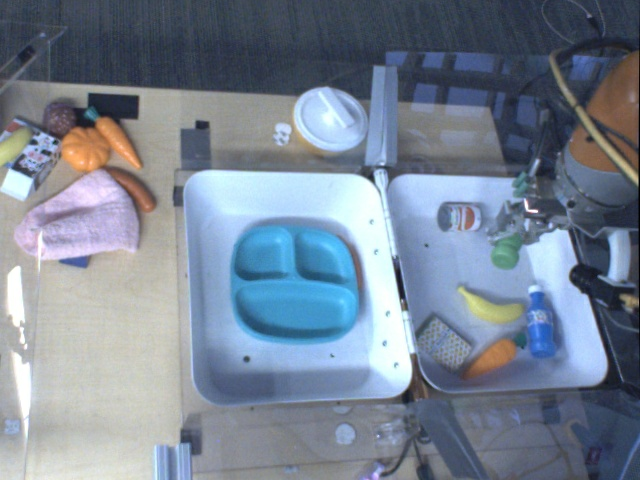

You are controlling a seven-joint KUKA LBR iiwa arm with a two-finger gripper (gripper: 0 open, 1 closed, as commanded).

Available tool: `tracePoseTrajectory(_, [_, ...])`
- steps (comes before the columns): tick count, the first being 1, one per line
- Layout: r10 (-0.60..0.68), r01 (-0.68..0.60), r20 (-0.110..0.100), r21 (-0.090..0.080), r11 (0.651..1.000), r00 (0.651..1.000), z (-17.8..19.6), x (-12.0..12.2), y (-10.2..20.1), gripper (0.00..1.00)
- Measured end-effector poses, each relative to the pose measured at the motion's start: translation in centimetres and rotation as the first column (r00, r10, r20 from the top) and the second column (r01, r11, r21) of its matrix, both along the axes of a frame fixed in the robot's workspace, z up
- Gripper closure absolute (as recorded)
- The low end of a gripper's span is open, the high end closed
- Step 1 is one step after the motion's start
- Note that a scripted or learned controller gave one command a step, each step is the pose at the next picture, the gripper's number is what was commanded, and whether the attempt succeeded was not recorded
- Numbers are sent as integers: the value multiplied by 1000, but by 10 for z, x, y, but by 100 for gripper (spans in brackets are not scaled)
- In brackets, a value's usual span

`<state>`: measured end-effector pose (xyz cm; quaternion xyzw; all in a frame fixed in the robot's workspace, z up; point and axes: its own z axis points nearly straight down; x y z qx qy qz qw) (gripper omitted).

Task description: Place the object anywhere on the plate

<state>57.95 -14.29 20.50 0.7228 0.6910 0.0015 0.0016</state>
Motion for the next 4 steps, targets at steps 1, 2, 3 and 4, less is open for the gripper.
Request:
tracePoseTrajectory(1, [62,-62,-1,0,998,998,13,23,44,100])
tracePoseTrajectory(2, [285,-285,0,-1,958,958,-20,59,102,100])
tracePoseTrajectory(3, [221,-221,0,1,975,975,-20,90,210,100])
tracePoseTrajectory(4, [221,-221,0,0,975,975,-19,90,209,0])
